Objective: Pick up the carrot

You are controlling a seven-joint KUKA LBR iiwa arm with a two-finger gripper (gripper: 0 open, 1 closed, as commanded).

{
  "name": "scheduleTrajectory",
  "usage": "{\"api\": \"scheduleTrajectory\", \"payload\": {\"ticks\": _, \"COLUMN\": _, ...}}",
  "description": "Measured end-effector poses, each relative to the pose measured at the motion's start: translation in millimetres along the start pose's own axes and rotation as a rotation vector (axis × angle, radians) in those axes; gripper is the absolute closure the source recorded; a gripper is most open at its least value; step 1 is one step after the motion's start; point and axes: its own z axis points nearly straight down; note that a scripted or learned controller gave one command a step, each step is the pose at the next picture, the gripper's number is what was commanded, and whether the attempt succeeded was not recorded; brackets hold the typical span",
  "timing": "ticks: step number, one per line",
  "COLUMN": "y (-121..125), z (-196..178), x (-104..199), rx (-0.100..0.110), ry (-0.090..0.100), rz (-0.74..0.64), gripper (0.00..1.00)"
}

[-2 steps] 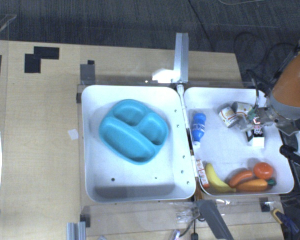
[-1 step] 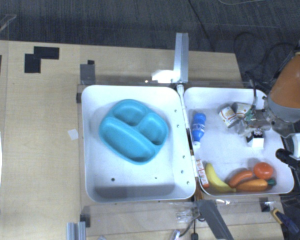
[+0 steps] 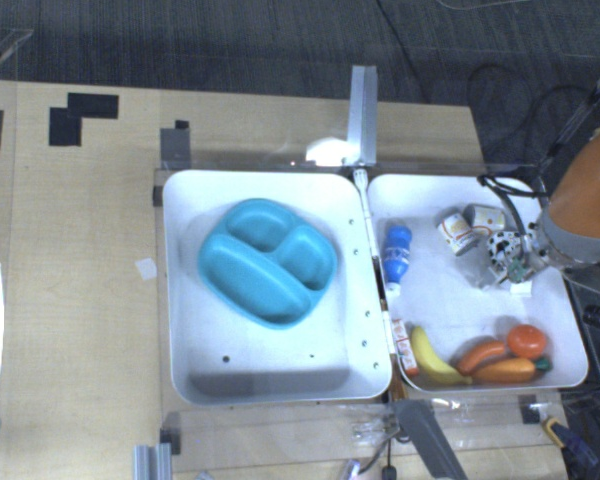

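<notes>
1. An orange tapered carrot with a green stub end (image 3: 504,371) is seen lying flat against the near wall of the right-hand shallow white bin (image 3: 570,313). It is on the camera side of the claw and well apart from it.
2. A round red-orange tomato (image 3: 527,341) is set just behind the carrot, between carrot and claw, and appears to touch the carrot.
3. A shorter red-orange elongated item (image 3: 480,353) is pressed along the carrot's far side, view-left of the tomato. Its type cannot be told.
4. A yellow curved banana (image 3: 432,358) is placed view-left of that group, in the near corner of the bin, diagonally down-left from the claw.
5. The two-finger claw (image 3: 508,258) is located over the bin's far right part, on the grey arm with the orange band (image 3: 590,193). Nothing is seen held. Claw opening: cannot be told, because the tip is a clutter of metal and cable.
6. A small silver can with a label (image 3: 460,230) is lying just view-left of the claw. Whether the two touch cannot be told.
7. A clear bottle with a blue cap (image 3: 395,252) is laid further view-left of the claw, along the divider wall.
8. A blue divided plastic plate (image 3: 268,260) is seated in the left-hand white bin (image 3: 195,368), well apart from the claw on its view-left.
</notes>
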Motion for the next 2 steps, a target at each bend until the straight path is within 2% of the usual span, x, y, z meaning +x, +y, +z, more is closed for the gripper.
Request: {"api": "scheduleTrajectory", "payload": {"ticks": 2, "y": 15.1, "z": 0.2, "x": -10.8, "rx": 0.002, "ry": -0.004, "rz": -0.289, "gripper": 1.0}}
